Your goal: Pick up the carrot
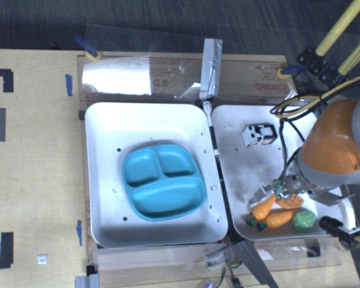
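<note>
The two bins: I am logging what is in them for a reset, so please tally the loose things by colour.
Blue: 1, the divided plate in the left bin.
Orange: 2, two carrot-like pieces in the right bin.
Green: 1, a round toy beside them.
Black and white: 1, a small item near the right bin's far side.
Total: 5

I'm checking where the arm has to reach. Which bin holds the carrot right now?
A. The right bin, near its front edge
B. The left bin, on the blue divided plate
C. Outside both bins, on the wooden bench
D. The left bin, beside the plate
A: the carrot lies near the front of the right bin, next to a green toy, while the blue divided plate sits in the left bin.
</note>
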Controlling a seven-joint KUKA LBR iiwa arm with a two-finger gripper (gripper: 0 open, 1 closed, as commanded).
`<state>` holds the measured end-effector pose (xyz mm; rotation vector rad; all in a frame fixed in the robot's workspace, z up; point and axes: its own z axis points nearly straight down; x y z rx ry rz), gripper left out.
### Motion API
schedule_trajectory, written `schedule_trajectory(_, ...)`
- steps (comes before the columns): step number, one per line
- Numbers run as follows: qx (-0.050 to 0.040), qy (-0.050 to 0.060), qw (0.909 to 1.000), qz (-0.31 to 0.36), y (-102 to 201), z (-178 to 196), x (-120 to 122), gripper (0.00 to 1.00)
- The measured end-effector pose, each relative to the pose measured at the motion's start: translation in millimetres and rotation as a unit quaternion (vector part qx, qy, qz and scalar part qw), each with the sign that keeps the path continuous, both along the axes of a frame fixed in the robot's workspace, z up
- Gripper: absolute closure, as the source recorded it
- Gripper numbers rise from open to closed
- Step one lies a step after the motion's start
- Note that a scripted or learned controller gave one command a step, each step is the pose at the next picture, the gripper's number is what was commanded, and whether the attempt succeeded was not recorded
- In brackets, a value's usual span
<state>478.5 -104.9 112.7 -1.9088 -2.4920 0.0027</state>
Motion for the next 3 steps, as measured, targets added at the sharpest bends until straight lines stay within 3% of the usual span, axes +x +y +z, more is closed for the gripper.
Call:
schedule_trajectory(1,0.0009,-0.004,1.0000,-0.008,-12,-25,3,0.00)
schedule_trajectory(2,-0.0007,-0.008,0.9999,-0.008,-13,-14,5,1.00)
schedule_trajectory(3,0.0006,-0.003,0.9961,-0.088,53,73,16,1.00)
